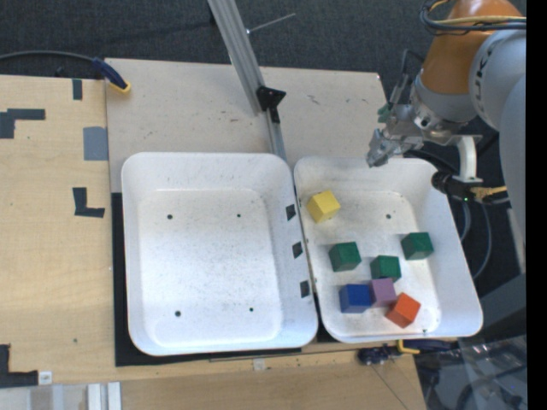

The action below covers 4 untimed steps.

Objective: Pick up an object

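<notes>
Robot arm poised over right bin (444,220), nothing yet picked.

The jaws (379,155) hang above the bin's far rim, too small to tell whether released or clenched. The yellow cube (324,205) lies nearest, apart from the rest; the likely next move is descending squarely over it.

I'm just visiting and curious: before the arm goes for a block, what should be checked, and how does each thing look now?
1. Blocks within the right bin: ok.
2. Gripper holding nothing yet: cannot tell.
3. Yellow block standing apart from the others: ok.
4. Blue block, purple block and orange block free of each other: not ok, crowded together.
5. Gripper above a block: not ok, it sits over the bin's far rim.
</notes>
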{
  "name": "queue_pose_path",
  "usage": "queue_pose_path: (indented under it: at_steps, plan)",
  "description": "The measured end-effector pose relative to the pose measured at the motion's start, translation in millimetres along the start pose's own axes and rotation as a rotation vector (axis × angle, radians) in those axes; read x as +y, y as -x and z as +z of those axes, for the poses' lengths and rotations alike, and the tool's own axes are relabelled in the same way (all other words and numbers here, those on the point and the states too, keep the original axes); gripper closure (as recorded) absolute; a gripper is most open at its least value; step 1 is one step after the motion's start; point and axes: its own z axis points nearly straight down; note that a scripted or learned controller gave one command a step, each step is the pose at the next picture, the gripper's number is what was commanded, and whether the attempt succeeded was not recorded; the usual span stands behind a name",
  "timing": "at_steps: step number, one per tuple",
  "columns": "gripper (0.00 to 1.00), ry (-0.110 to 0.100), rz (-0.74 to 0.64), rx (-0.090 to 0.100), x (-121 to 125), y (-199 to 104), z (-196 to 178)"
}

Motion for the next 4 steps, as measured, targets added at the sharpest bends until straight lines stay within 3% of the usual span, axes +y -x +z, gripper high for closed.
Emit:
queue_pose_path:
  at_steps: [2,4]
  plan:
    - [1.0,-0.002,0.001,0.0,0.7,1.2,-67.5]
    - [1.0,-0.006,-0.004,0.002,3.0,-101.0,-69.8]
